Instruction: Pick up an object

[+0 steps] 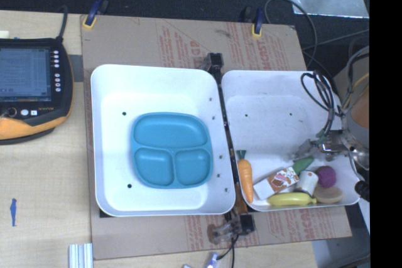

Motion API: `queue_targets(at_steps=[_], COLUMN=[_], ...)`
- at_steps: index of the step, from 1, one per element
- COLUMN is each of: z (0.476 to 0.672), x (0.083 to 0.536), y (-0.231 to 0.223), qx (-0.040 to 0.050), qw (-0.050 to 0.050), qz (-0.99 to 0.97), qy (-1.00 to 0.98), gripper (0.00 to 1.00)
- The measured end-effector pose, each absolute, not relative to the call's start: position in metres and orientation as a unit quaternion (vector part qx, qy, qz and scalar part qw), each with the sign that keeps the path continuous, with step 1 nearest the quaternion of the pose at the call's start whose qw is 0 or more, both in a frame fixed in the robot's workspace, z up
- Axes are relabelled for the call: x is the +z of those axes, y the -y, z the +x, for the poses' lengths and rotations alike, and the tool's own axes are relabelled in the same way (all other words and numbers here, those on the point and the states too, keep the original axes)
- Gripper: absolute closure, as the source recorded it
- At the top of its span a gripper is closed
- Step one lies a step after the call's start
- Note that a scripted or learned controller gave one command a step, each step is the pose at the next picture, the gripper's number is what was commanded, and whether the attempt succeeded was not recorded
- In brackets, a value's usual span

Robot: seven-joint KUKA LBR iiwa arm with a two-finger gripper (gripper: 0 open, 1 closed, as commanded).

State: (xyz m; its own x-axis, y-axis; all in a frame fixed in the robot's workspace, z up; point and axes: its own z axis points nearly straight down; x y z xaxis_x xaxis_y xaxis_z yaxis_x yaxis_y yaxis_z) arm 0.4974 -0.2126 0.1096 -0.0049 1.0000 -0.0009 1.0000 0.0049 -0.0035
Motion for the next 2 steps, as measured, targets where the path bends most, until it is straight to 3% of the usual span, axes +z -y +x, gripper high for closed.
queue_targets(at_steps=[1,2], z=[0.601,0.535], x=[0.092,0.092], y=[0.211,0.212], qx=[0.0005,0.0019], qw=[0.001,0.001], qz=[-0.706,-0.705], qy=[0.708,0.709], gripper=[0.0,0.0])
